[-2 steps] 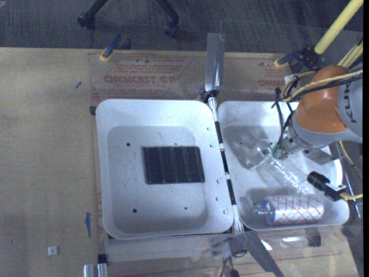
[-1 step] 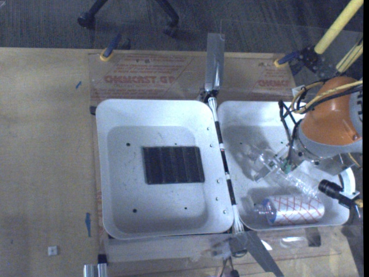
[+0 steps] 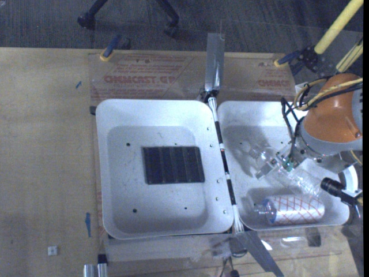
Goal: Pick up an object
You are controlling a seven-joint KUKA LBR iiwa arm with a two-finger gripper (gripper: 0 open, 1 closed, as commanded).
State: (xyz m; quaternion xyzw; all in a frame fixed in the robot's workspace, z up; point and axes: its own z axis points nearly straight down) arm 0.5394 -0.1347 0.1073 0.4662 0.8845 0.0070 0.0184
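Observation:
A clear plastic bottle with a red criss-cross label lies on its side along the front wall of the right bin. A dark ridged rectangular block lies flat in the middle of the left bin. My gripper hangs low over the middle of the right bin, just above and behind the bottle. Something clear and glinting sits at its tips, too faint to name. The grey arm with its orange band comes in from the right.
A metal divider and a beaded cable run between the two bins. Yellow-handled clamps hold the cardboard sheet behind the bins. A black chair base stands on the floor beyond the bench.

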